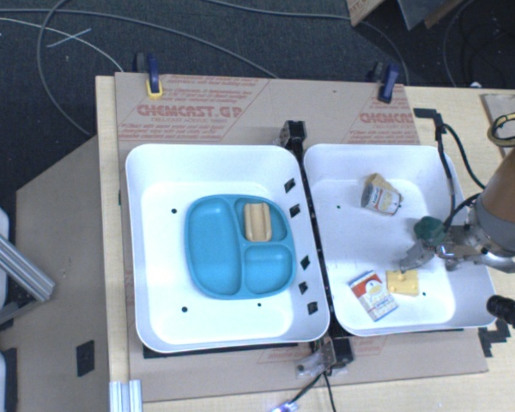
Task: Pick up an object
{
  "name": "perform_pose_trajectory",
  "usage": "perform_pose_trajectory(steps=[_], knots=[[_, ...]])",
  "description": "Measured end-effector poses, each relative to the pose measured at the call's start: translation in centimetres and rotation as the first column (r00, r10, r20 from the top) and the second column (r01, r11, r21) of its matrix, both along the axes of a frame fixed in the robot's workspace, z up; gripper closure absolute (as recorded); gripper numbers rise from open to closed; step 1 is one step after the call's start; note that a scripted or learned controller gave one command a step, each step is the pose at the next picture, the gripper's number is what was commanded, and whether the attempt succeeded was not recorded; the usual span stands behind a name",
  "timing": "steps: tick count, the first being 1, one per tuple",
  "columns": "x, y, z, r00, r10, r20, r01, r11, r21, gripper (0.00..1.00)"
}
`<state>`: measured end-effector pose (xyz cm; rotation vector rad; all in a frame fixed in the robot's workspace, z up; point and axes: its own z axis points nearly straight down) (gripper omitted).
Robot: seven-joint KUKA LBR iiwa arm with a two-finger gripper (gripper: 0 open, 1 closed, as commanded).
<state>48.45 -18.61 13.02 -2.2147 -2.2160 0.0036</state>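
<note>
In the right bin (343, 166) lie a small tan and grey can (380, 196) on its side, a yellow block (403, 283) and a red and white packet (372, 294). A dark green round thing (427, 227) sits near the bin's right wall. My gripper (415, 259) reaches in from the right, low over the bin floor. It is just above the yellow block and just below the green thing. I see nothing held in it. The left bin (154, 178) holds a blue divided tray (208, 247) with a tan block (257, 221) in its upper right compartment.
A black divider with clips (302, 230) runs between the bins. Blue clamps (154, 82) (388, 82) grip the board's far edge. Cables (451, 174) run along the right bin's right side. A metal rail (13, 260) stands off the bench at left.
</note>
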Motion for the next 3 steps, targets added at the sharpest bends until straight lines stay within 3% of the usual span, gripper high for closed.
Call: perform_pose_trajectory(steps=[1, 2, 3], knots=[[0.1, 0.1, -4.7, 1.0, -0.002, 0.006, 0.002, 1.0, 0.0, 0.0], [0.5, -0.2, -2.8, 1.0, -0.001, 0.022, 0.001, 1.0, -0.009, 1.0], [1.5, -0.3, 1.9, 1.0, 0.0, 0.013, 0.0, 1.0, -0.006, 1.0]])
